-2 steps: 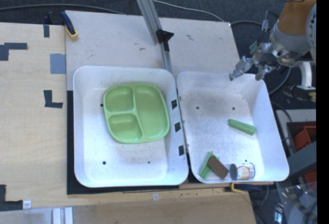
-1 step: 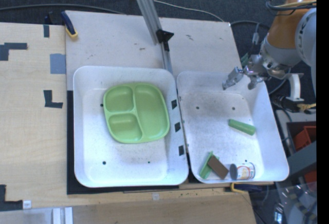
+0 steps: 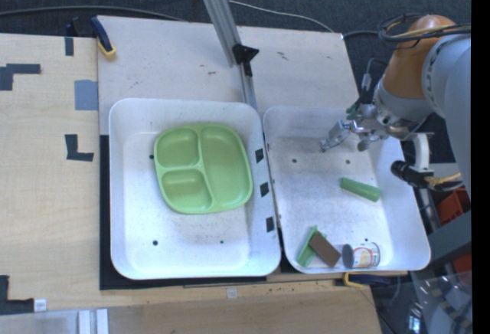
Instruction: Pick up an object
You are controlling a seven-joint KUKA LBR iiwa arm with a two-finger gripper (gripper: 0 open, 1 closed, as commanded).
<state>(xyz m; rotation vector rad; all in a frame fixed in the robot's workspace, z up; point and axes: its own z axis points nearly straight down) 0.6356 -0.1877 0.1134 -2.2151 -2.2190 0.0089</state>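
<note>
Pale bench boards carry two shallow white bins side by side, dark floor beyond. At the far part of the right bin (image 3: 398, 248), the gripper (image 3: 334, 139) hangs over bare white floor with nothing between its fingers; whether they are spread I cannot tell. Nearest it, to the right and nearer, lies a green block (image 3: 360, 188), probably light, stiff and easy to pinch across its narrow sides. A brown block (image 3: 325, 250) and small can (image 3: 363, 256) crowd the near edge. A green divided plate (image 3: 204, 168) sits in the left bin (image 3: 122, 171).

plate (image 3: 204, 168) in left bin (image 3: 122, 194) (centred)
</note>
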